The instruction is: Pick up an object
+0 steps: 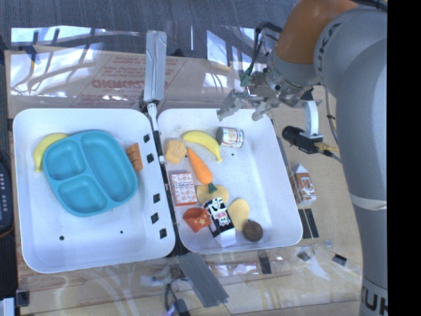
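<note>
In the camera view, the claw [245, 108] hangs over the far rim of the right bin [279, 176], its two fingers spread apart and holding nothing. Just beside it a small can [231, 137] lies next to a yellow banana [202, 143].

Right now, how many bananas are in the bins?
2. One banana lies near the right bin's far edge, beside the carrot; the other banana is in the left bin, partly under the blue tray.
</note>
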Robot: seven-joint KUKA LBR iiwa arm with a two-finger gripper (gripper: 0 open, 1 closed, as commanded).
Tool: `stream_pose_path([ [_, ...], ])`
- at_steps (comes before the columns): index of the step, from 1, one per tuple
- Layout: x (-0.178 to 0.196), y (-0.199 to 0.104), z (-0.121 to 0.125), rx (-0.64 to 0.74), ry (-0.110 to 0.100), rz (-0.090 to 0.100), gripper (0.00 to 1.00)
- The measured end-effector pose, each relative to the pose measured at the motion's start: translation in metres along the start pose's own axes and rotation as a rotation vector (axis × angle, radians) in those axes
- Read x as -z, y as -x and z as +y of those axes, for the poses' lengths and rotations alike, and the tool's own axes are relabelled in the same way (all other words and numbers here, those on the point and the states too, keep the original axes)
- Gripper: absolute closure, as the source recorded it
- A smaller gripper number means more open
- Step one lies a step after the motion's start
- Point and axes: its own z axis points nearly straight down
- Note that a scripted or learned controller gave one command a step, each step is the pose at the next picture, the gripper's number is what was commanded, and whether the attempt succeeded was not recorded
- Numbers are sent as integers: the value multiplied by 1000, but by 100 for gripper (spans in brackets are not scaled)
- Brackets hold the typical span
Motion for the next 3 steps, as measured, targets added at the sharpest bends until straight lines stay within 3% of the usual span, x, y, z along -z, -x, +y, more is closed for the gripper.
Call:
stream_pose_path([
  [1, 0, 0, 0, 0, 0, 0, 0],
  [2, 117, 44, -48, 280, 8, -5, 0],
  [3, -87, 8, -51, 288, -10, 4, 0],
])
